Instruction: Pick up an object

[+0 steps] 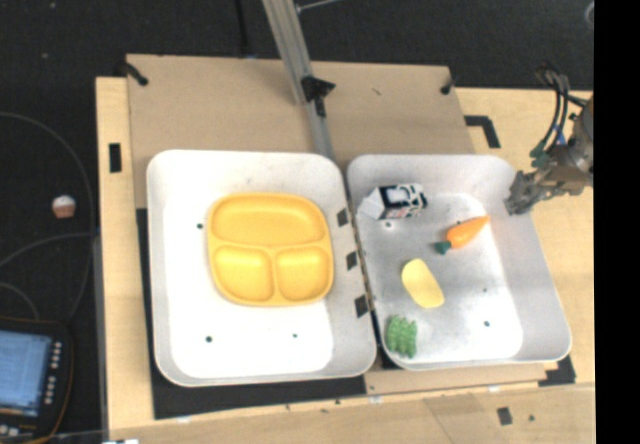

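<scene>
Orange carrot (468,231) sits in the right bin (535,307), closest of the 4 items to the end effector (527,194). Lower down there's a yellow piece (422,284) mid-bin, a green piece (401,334) near the front-left corner and a black-and-white thing (398,200) up top. End effector hangs over the bin's right rim with nothing in it; can't tell how wide it's open. Looks like the approach step, so next it needs to move left and drop onto the carrot. Left bin (180,332) just has a yellow tray (270,248).
</scene>
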Robot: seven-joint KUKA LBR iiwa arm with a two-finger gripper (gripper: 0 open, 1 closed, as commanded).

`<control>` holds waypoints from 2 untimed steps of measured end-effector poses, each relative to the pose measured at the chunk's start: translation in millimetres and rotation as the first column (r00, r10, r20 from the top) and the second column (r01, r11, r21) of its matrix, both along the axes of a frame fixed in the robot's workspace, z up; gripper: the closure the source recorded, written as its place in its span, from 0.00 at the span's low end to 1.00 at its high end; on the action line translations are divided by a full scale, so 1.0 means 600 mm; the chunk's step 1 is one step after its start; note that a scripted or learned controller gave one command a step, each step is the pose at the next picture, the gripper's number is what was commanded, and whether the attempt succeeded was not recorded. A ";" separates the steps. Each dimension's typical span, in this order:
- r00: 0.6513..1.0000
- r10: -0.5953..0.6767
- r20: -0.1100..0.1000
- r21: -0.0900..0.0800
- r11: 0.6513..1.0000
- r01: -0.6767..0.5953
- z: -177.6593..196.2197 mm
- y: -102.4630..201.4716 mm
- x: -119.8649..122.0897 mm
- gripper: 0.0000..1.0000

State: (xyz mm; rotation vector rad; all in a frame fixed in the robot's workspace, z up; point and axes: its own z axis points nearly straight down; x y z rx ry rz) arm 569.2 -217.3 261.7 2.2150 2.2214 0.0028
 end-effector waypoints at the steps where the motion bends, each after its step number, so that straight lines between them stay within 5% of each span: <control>1: 1.000 0.004 -0.002 0.003 1.000 -0.004 0.012 0.086 0.003 1.00; 2: 1.000 0.005 -0.002 0.003 1.000 -0.005 0.021 0.169 -0.001 1.00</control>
